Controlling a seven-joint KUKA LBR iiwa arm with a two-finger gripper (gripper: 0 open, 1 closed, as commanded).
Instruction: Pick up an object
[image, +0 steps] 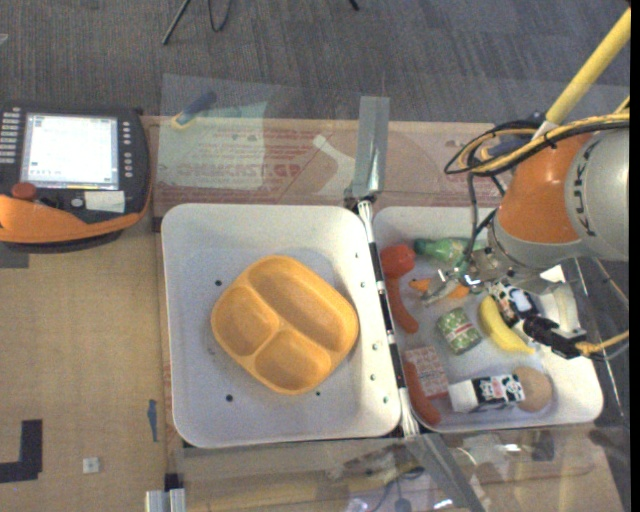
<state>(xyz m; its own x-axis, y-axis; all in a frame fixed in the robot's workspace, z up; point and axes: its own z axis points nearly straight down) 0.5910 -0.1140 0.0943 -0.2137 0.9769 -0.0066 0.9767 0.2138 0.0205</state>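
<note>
From above, the gripper (468, 272) hung low in the right bin (590, 400), over a carrot (443, 291) and near a banana (500, 326); how its fingers stood I could not tell. An orange tray (285, 322) lay in the left bin (190, 300).

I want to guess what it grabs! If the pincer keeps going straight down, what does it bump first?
Probably the small orange carrot-like piece, which lies right by the pincer in the right bin. The red tomato and banana sit off to the sides. Depth is hard to judge from above.
</note>
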